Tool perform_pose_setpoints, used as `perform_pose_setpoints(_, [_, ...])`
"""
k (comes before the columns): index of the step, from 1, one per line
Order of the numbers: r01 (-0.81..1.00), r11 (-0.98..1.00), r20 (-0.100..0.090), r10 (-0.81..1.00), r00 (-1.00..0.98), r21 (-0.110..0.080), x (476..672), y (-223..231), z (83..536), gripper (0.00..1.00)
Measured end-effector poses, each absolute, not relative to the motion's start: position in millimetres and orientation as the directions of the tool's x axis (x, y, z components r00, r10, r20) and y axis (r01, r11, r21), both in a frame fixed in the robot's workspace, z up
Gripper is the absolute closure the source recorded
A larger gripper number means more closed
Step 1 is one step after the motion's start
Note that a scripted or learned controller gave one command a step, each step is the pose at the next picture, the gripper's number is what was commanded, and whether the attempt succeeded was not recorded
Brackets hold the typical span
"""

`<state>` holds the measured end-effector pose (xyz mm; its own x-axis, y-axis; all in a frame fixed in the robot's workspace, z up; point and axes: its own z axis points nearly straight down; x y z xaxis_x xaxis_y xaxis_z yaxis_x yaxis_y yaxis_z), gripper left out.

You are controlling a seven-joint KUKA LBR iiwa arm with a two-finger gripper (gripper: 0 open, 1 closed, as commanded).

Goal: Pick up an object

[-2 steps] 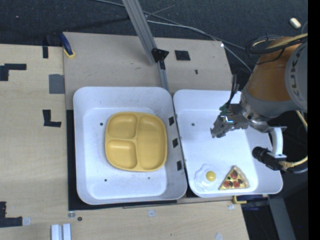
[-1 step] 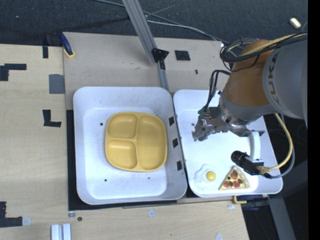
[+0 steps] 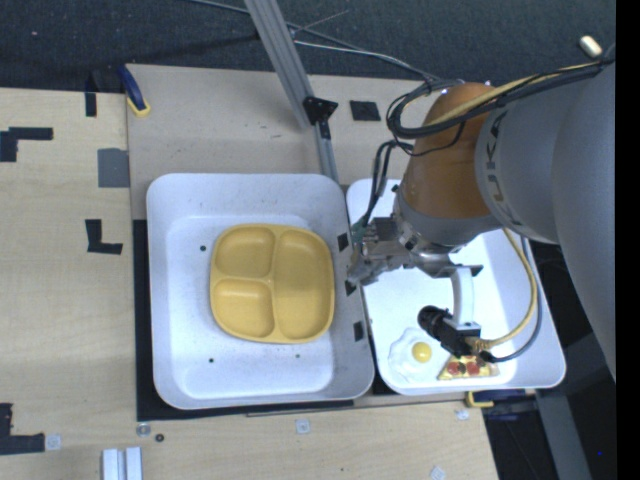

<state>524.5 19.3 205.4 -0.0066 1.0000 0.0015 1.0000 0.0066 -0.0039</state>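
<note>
I'm hovering gripper (image 3: 368, 258) at left wall of right bin (image 3: 500, 308) | egg (image 3: 410, 351) lying nearer and slightly right of it | grip state: I'm not able to tell

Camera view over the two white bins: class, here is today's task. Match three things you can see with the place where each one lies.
Things
1. yellow divided plastic plate
2. white toy fried egg with a yellow yolk
3. small blue and yellow object

Places
A. on the wooden bench, beyond the far corner of the bins
B. near the front edge of the right-hand white bin
C. in the middle of the left-hand white bin

Pairs: 1-C, 2-B, 3-A
</note>
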Motion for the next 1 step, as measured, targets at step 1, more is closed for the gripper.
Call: perform_pose_setpoints(1, [1.000,0.007,0.001,1.000,-0.007,-0.003,530.4,73.0,200.1,1.00])
